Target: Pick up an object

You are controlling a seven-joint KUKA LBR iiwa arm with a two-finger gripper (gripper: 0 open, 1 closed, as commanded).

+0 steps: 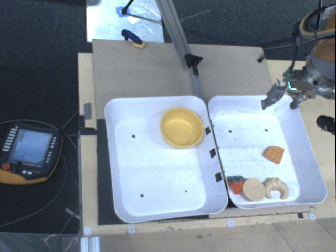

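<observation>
My gripper [282, 100] hangs over the far right corner of the right bin [247, 114], open, with nothing between its two dark fingers. Well below it in that bin lies an orange waffle piece [273, 154]. At the bin's near edge sit a round tan disc [253, 189], a croissant [277, 187] to its right and a small red and green item [235, 183] to its left. A yellow bowl [181, 127] stands at the far right of the left bin [136, 193].
A grey pole with a black clamp [192, 61] slants across the brown board behind the bins. A teach pendant [26, 151] lies on the dark floor at the left. A blue and yellow clamp [132, 38] sits at the board's far edge.
</observation>
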